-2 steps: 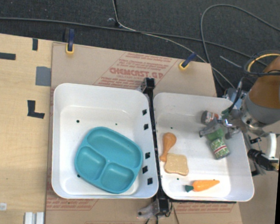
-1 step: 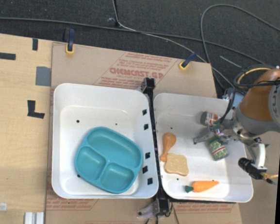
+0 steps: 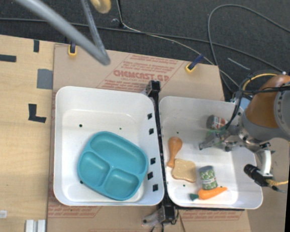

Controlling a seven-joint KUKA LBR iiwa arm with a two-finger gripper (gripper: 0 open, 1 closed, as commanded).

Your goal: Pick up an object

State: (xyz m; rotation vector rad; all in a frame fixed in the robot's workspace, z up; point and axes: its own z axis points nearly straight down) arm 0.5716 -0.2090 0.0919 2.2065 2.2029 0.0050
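claw: low over the right bin's upper middle, dark fingers spread apart and pointing toward the view's left — nothing between them.
arm: in from the right edge, orange band above the wrist, covering the bin's right rim.
right bin: holds every loose item; all of them lie left of or below the claw.
nearest target: small can, just above the fingertips, near the bin's far wall, partly hidden by the wrist — probably the easiest reach.
drumstick toy: left of the claw and a little lower, long axis running top to bottom, close to the divider between the bins.
bread slice: flat, touching the drumstick's lower end — likely hard to pinch.
green can: below the claw, on its side, long axis roughly top to bottom.
carrot: just beneath the green can, long axis left to right, near the bin's front wall.
left bin: well apart from the claw, bearing a blue divided plate.
obstructions: bread against drumstick, carrot against green can — crowding around any grab there; small can close to the wall.
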